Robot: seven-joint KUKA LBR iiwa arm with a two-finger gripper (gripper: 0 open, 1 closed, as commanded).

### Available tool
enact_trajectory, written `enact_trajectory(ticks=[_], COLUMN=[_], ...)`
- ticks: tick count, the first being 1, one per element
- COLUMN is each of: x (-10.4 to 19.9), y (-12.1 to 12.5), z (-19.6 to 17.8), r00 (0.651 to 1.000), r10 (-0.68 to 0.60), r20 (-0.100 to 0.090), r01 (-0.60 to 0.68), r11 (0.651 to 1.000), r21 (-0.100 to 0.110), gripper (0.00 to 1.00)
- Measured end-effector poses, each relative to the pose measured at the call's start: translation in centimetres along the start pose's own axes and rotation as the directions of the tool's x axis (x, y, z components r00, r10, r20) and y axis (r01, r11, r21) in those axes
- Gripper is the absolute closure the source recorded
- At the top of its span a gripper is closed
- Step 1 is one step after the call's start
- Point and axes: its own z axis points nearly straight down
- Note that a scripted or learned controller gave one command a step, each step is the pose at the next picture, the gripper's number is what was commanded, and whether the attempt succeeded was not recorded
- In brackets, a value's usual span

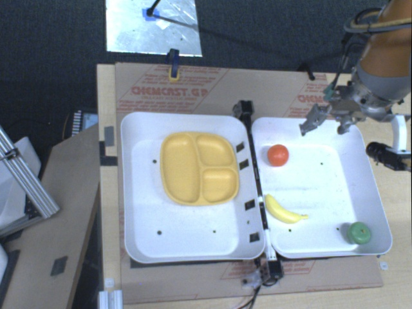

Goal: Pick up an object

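The left shallow white plastic bin [138, 234] holds a smooth yellow plastic tray with three rounded compartments [199, 168], lying flat near its middle. A black hinged divider strip [252, 172] runs between this bin and the right shallow white bin [370, 192]. Just right of the divider, toward the far side, sits a small round glossy orange-red fruit [278, 155]. Nearer the front, also close to the divider, lies a curved yellow banana [284, 211]. Well right of the divider, in the near corner, rests a round green fruit [359, 233]. Above the far rim, the grey metal pincer [327, 123] hangs with its two fingers spread apart, grasping nothing.
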Motion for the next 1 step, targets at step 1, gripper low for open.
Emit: enact_trajectory(ticks=[1], x=[0.01], y=[0.17], z=[-0.65], r00=[1.0], r10=[-0.002], r20=[0.001], r01=[0.002], r11=[1.0], r21=[-0.011], gripper=[0.0])
